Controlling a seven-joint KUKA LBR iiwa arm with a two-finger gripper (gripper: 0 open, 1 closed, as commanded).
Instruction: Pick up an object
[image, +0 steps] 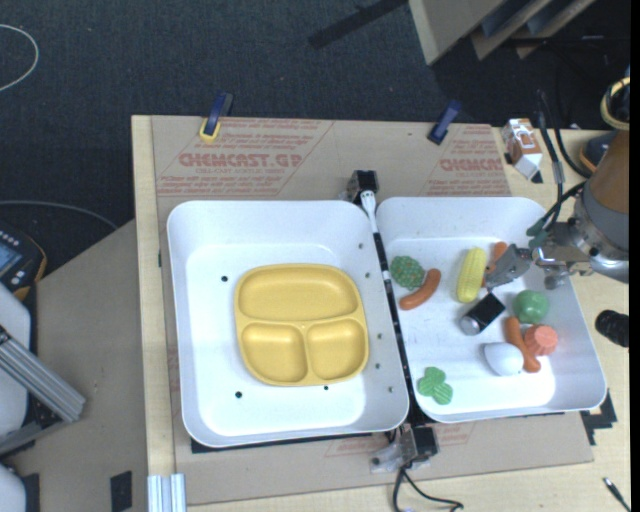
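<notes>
Two white bins are seen side by side. In the left bin (190, 300) a yellow tray (300, 322) is set. In the right bin (440, 225) small toys are scattered: broccoli (406, 270), a sausage (420, 288), corn (471, 274), a black block (483, 312), a green ball (532, 306), a carrot (520, 338), an orange piece (543, 341), a white egg (503, 358) and a green leaf (434, 385).

The gripper (512, 264) is held low over the right bin, just beside the corn and above the black block. Whether it is open or closed cannot be told; nothing is seen to be gripped.

The corn is judged the nearest candidate. It is probably light, stiff plastic, with a ribbed surface that should give some purchase, though its rounded form may roll. It is best taken across its narrow middle, with the jaws set square to its long axis. The neighbouring block could be nudged during descent.
</notes>
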